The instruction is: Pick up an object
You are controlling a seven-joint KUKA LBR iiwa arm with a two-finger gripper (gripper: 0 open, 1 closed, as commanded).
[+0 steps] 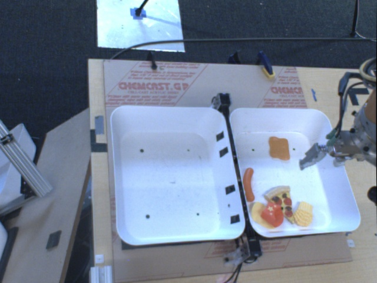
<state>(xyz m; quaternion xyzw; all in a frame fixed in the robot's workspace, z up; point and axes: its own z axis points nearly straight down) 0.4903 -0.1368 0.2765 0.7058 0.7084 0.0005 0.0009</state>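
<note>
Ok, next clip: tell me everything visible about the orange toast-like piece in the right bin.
The orange toast-shaped piece is a small, flat, roughly square toy slice with rounded corners, evenly orange-brown, plastic-looking. It lies flat on the floor of the right bin, toward the far side, apart from the other toy food nearer the front. Nothing touches it; the gripper hangs to its right, clear of it.

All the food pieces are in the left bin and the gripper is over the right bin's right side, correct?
Not quite. The camera view shows the food pieces, such as the orange slab and the sausage, in the right bin, not the left. The gripper is over that bin's right side.
</note>
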